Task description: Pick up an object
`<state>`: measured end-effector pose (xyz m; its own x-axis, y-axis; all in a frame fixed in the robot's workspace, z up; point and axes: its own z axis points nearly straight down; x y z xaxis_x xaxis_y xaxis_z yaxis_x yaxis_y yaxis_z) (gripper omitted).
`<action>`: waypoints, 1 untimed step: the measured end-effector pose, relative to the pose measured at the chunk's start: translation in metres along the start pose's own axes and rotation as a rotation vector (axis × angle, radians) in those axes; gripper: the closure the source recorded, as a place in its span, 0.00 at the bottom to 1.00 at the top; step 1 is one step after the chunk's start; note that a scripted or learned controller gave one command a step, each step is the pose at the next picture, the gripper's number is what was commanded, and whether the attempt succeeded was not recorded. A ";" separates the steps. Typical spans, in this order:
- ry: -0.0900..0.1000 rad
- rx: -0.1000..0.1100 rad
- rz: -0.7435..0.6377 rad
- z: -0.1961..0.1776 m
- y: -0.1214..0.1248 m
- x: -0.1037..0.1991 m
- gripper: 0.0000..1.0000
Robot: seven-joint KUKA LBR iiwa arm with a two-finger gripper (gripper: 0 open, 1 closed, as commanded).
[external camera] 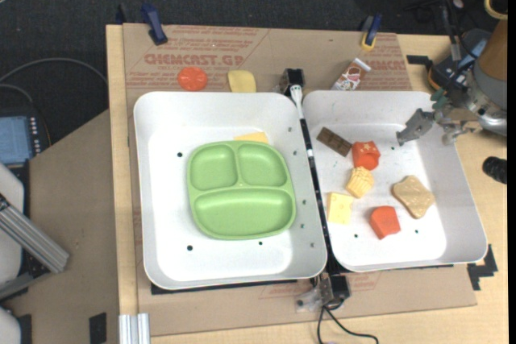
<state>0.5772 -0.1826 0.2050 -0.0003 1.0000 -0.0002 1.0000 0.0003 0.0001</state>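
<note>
My gripper (pixel 418 127) over upper right part of right bin (pixel 459 242), reaching in from right. Cannot tell how it is set; nothing visible in it. 6 pieces below and left of me: brown bar (pixel 334 142) nearest on left, red tomato-like piece (pixel 366 155) just beyond it, corn-coloured piece (pixel 360 182), yellow wedge (pixel 340 209), red block (pixel 384 221), tan bread slice (pixel 414 196) straight below, well apart from me. Left bin (pixel 157 197) holds green 3-section plate (pixel 239 191), yellow piece (pixel 251 138) touching its upper rim.
</note>
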 end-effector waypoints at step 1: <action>0.004 0.005 -0.006 0.046 0.033 0.054 0.00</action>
<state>0.6102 -0.1283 0.1588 -0.0066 1.0000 0.0039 1.0000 0.0067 -0.0052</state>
